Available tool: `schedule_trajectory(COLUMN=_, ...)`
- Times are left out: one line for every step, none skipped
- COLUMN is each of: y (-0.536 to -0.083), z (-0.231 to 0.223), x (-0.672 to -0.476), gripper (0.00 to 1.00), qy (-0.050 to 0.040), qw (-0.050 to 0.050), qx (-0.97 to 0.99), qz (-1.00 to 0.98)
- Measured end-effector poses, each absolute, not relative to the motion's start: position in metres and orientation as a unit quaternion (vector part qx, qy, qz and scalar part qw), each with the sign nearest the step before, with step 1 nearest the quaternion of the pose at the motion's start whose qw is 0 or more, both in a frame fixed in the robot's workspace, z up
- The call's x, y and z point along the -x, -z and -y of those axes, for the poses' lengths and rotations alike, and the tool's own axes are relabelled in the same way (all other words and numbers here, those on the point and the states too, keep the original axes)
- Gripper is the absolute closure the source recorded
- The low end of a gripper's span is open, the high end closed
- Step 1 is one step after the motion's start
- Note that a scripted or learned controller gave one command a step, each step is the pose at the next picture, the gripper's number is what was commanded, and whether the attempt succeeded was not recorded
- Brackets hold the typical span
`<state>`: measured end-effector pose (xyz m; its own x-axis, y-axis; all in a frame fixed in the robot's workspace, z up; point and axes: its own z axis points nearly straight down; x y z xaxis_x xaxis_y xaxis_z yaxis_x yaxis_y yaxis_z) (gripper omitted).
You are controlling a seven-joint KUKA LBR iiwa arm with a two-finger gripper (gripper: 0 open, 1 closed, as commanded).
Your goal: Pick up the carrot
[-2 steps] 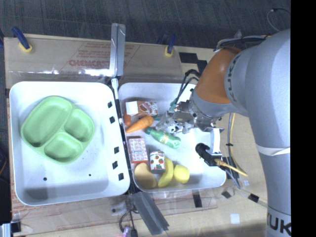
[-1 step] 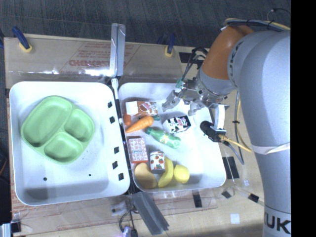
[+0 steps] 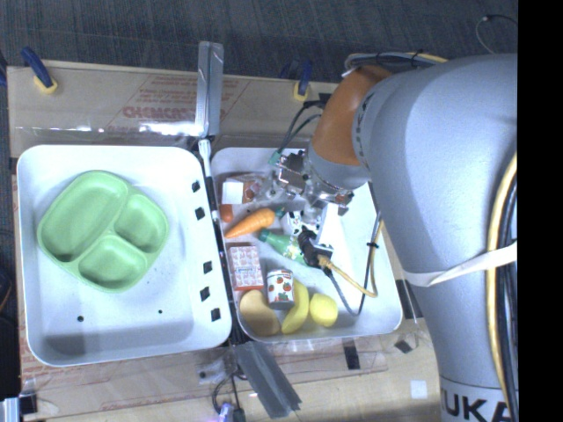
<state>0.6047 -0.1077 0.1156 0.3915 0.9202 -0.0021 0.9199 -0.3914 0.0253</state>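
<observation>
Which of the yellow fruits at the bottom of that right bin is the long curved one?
The banana, lying between the two rounder yellow fruits: the pear-like one on its left and the lemon on its right.

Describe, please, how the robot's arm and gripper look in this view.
The arm is bulky, rounded and pale grey, with an orange band above the wrist and part of black KUKA lettering near the base. The gripper is a small metallic and black assembly with thin cables, one yellowish.
</observation>
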Motion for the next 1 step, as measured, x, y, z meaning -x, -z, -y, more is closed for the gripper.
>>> schedule_trajectory(y=-0.1103, z=0.1004, x=-0.5897, gripper=0.0, qy=-0.0124, qw=0.018, qx=-0.823, qz=-0.568)
